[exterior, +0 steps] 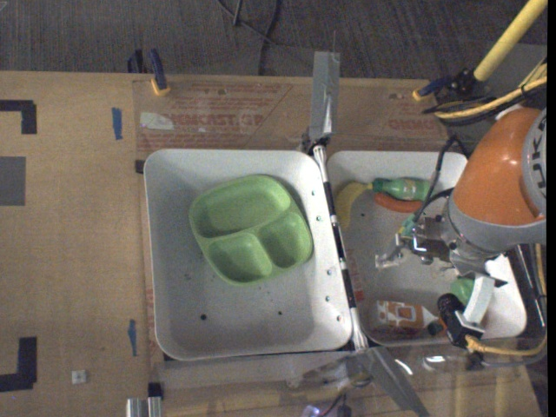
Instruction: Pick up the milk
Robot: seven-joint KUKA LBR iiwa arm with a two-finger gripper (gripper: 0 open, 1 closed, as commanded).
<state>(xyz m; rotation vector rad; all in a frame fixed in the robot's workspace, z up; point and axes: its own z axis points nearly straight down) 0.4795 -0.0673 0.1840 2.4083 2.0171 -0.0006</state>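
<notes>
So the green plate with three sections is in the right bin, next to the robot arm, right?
Not quite. The green plate does have three sections, but the camera view shows it in the left bin. The robot arm reaches over the right bin, the one that holds the small food items.

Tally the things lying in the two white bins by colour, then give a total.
Green: 2, the divided plate in the left bin and the bottle in the right bin
Yellow: 1, banana-like piece
Red-orange: 1, long piece
Orange and white: 1, carton
Total: 5
</notes>
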